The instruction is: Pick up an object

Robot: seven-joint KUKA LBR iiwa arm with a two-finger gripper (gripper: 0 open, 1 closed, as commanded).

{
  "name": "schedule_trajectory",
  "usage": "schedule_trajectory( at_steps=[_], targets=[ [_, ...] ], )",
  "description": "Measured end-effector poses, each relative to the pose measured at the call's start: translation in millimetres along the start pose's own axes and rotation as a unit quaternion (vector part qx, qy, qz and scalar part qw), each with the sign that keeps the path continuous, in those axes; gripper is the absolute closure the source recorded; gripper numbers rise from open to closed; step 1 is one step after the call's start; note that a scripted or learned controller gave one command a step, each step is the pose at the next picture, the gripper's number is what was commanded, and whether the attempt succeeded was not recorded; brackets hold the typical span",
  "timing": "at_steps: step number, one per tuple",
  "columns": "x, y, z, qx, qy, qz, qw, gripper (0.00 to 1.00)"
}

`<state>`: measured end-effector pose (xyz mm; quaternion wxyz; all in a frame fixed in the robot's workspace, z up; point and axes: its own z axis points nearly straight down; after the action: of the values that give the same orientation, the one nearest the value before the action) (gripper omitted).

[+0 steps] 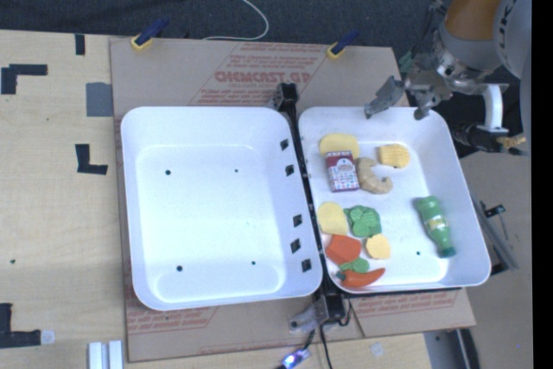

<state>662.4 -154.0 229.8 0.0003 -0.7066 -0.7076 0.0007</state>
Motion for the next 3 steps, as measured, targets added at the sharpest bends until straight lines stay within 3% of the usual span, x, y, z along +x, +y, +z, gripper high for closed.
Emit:
schedule_trajectory(
  at_steps=[1, 2, 3],
  targets=[
    [59.8, -41.8, 136.3, 0.003, 0.001, -0.002, 1.0, 0.0],
    [55.2, -97.7, 146.3, 0.002, 0.0, 0.001, 1.0, 0.0],
    [55.5, -95.1, 135.5, 0.0, 0.0, 0.0, 1.0, 1.0]
  ],
)
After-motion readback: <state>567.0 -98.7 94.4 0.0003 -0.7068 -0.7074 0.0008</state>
